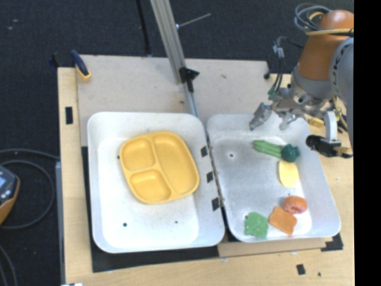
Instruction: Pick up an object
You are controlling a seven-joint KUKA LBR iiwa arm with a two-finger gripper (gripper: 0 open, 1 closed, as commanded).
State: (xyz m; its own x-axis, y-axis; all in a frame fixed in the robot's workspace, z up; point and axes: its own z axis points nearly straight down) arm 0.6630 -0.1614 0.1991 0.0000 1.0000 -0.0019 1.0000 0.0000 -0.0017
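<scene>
Two white bins sit side by side on the worktop [131, 82]. The left bin [101, 219] carries a yellow divided plate [159, 166], lying flat near its middle with bare floor around it, most of it on the near side. The right bin [238, 177] has its load along the right side: a green vegetable [275, 149] at the far end, a pale yellow piece [288, 173] just near of it, then a red-orange piece [294, 204], an orange block [283, 220] and a green block [256, 225] by the near rim. Its left half is bare. The gripper [273, 118] hangs over the right bin's far rim, fingers spread apart and holding nothing, just far of the green vegetable. The arm [318, 58] comes in from the far right.
</scene>
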